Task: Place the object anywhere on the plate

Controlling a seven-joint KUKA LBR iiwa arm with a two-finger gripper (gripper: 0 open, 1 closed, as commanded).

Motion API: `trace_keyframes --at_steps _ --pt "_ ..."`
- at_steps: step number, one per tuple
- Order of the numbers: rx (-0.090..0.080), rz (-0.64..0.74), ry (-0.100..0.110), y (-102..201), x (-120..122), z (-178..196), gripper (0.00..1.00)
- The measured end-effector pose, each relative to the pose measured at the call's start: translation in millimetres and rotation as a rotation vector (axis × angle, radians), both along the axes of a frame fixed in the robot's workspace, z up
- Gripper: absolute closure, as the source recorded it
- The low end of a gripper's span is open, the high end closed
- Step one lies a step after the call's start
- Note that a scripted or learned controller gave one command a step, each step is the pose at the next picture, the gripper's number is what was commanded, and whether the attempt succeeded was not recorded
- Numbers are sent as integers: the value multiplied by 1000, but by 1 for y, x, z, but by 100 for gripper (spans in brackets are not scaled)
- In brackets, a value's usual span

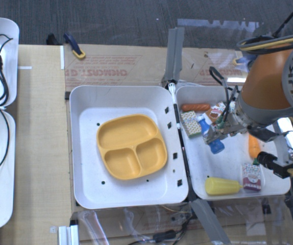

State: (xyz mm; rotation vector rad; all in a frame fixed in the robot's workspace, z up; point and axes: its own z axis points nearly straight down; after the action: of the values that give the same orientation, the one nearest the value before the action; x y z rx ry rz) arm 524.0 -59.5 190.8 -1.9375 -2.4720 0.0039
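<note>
Right of centre in the frame, the gripper (217, 132) sits low over the blue bottle (211, 136) in the right bin (197, 160), seemingly to grasp it, jaw state untellable, while the yellow plate (131, 146) waits centre-left.

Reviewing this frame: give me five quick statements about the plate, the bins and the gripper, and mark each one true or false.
1. The yellow plate lies in the left bin. True.
2. The plate has three compartments. True.
3. A hot dog lies on the plate. False: the hot dog lies in the right bin, near its far edge.
4. The gripper is over the left bin. False: it is over the right bin, at the blue object.
5. The yellow object lies near the right bin's front edge. True.
</note>
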Motion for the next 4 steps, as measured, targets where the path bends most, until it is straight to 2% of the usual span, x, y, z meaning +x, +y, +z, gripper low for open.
trace_keyframes --at_steps 1,2,3,4 --pt "0 93 0 52 29 0 100" --pt "1 253 1 77 -15 0 100" --pt "1 182 2 140 -47 0 100" --pt "-2 -81 1 173 -28 47 100"
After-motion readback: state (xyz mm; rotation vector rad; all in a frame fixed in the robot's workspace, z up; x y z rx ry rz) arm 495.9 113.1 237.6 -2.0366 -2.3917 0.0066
